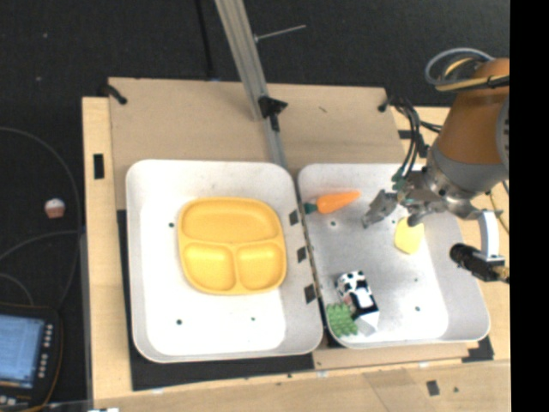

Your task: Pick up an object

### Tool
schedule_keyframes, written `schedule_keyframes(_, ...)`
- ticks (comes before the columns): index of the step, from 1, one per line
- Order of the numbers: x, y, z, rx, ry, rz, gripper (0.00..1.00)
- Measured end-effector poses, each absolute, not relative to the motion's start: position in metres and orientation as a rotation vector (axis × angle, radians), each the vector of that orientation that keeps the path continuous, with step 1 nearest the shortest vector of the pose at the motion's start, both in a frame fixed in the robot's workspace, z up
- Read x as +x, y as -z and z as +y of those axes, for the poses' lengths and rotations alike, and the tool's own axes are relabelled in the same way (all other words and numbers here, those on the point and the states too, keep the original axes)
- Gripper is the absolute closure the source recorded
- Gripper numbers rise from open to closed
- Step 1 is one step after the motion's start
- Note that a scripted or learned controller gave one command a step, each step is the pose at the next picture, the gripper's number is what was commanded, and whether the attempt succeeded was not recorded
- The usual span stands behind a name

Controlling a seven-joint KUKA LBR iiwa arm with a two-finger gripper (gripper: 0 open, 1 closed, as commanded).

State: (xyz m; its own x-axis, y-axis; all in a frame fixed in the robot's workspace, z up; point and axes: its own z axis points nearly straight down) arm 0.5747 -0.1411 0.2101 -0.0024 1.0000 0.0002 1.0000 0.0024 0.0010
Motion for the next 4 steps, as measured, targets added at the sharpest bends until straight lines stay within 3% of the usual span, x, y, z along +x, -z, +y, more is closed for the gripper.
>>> schedule_keyframes(1,0.575,-0.21,-0.141,2.219,-0.002,2.223,0.0)
schedule_keyframes(3,0.572,-0.098,-0.144,2.223,0.004,2.221,0.0)
schedule_keyframes(4,0.574,-0.112,-0.145,2.226,-0.003,2.213,1.0)
